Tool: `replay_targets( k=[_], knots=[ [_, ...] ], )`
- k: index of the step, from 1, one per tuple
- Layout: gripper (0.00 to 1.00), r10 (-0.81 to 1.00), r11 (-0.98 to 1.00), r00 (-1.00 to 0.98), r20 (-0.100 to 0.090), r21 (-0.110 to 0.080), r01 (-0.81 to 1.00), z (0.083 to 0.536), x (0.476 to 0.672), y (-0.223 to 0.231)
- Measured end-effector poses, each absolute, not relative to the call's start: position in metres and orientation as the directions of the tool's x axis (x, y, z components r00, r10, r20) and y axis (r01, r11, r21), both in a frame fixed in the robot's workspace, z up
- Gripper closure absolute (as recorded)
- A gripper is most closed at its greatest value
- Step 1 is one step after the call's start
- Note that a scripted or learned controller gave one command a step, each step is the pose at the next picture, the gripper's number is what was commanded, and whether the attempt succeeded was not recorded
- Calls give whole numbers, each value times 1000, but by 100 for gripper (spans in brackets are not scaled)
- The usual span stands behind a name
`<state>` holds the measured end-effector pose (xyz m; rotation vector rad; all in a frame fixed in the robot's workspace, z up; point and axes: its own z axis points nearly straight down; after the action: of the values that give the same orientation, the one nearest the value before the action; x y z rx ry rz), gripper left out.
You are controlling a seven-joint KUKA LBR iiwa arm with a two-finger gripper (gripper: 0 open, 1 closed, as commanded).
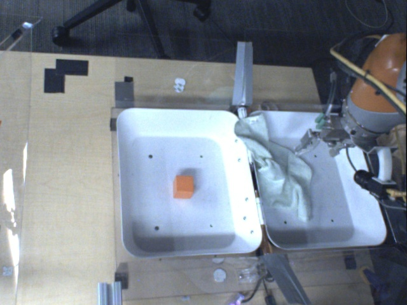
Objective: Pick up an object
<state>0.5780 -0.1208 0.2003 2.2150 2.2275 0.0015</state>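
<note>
Far left: pale wood bench (63,183), with a streak of glare along the edge and an L-shaped patch of black tape (57,78) near the top corner. Beyond the bench's far edge, dark carpet (286,11), with the black legs of a chair base (95,9) splayed across it.

Further right, on the bench: left bin (127,170), white and shallow, with a small black bracket (124,91) at its far left corner. Roughly mid-floor in that bin, a little left of centre: orange cube (184,187), sitting flat, touching nothing else, well apart from every wall.

Between the two bins, at their far end: upright grey metal post (243,75).

Next, right bin (343,224), rim pressed against its neighbour's. Crumpled over its left half: pale cloth (280,173), bunched at the far left corner, lapping onto the shared rim and trailing toward the near side of the floor.

Just beside the cloth's right edge, low over the far part of the right bin: gripper (305,142), pointing left. Impossible to tell how far open, or whether touching the cloth; nothing seen held. Well apart from the orange cube.

Far right: arm (378,75), reaching in over the bin's far right corner.
</note>
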Motion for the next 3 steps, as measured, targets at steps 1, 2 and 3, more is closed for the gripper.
replay_targets(
  k=[1,2,3],
  knots=[
    [0,1000,-29,29,0,6,1000,93,581,-109],
    [100,1000,-28,28,1,9,1000,104,582,-108],
    [100,1000,0,0,-3,13,1000,90,648,-112]
  ],
)
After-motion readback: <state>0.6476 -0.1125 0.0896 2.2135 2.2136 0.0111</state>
